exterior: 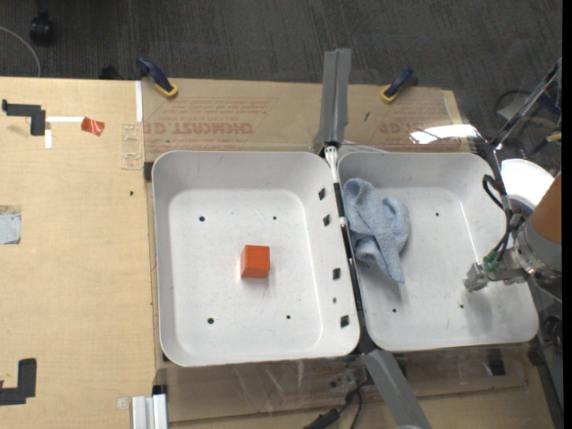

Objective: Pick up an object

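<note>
Low over the right bin's (447,333) right side, the gripper (475,281) hangs with nothing visibly between its tips; whether it is wide or narrow cannot be told. An orange cube (256,262) sits mid-floor in the left bin (179,329). A crumpled blue cloth (377,232) lies against the right bin's left wall.

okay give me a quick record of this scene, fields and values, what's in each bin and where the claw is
left bin: one orange block, near the middle of the floor
right bin: one crumpled light blue cloth, against the left wall by the divider
claw: low over the right bin's right side, apart from the cloth
claw contents: nothing seen between its fingers
arm: enters from the right edge
bench: brown cardboard under the bins, clamped at the back
</note>
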